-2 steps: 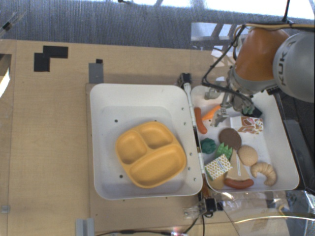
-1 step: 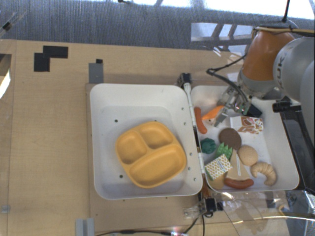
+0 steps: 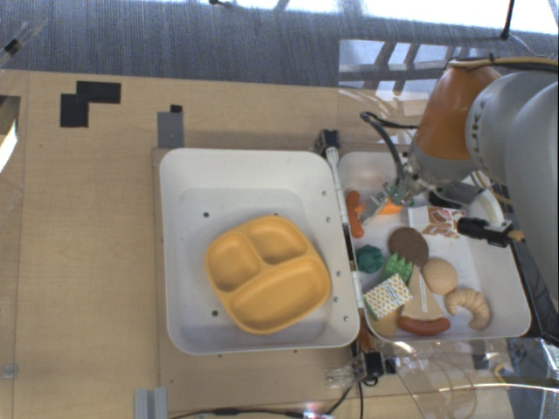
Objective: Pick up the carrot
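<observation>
The carrot (image 3: 354,213) lies in the right bin (image 3: 515,321), along its left wall near the far end, long axis running roughly parallel to that wall. It appears as a slim orange-red stick, its near end just above a dark green broccoli-like piece (image 3: 369,257). The gripper (image 3: 390,199) hangs just to the right of the carrot's upper half, at the end of the grey arm with its orange band (image 3: 447,112). A small orange patch shows at the fingertips, but whether this is part of the carrot, another item, or the tool itself cannot be told; how far the pincer stands apart, and whether it has hold of anything, cannot be told either.

Judged step: approach and closure on the carrot. To do it well, the fingers should straddle the carrot across its short axis, near mid-length, with the closing line set at right angles to the bin wall. The wall leaves little clearance for the outer finger, so a slip or a pinch against the rim is the likely fault.

Nearby in the same bin: a brown round disc (image 3: 408,244), a bread roll (image 3: 439,276), a croissant (image 3: 469,305), a sausage (image 3: 424,325) and a patterned wedge (image 3: 388,293). The left bin (image 3: 183,321) holds a yellow divided plate (image 3: 266,273).
</observation>
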Motion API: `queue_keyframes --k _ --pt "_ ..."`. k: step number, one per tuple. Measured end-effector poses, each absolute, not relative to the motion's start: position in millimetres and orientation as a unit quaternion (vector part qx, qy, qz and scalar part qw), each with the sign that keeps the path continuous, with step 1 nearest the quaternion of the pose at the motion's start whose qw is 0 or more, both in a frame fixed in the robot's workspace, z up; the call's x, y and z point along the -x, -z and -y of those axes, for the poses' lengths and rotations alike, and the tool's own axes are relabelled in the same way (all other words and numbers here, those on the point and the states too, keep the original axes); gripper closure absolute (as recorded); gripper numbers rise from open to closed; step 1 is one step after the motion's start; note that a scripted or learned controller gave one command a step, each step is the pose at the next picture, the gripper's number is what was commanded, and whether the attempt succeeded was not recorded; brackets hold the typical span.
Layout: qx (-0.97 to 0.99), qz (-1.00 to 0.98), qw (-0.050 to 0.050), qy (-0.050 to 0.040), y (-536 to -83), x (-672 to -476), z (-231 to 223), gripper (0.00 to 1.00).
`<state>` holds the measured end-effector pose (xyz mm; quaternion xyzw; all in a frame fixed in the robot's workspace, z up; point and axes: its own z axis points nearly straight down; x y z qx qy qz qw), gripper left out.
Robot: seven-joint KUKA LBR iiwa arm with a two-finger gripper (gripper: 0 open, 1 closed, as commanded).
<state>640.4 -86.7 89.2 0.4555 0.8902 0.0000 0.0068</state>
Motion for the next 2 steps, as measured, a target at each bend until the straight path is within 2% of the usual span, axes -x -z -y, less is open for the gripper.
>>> queue_keyframes --k 1,2 --pt "-0.452 -0.892 0.011 -0.0024 -103 -643.8 85 1.0" --pt "-0.619 -0.786 0.005 -0.005 -190 -637.7 22 1.0"
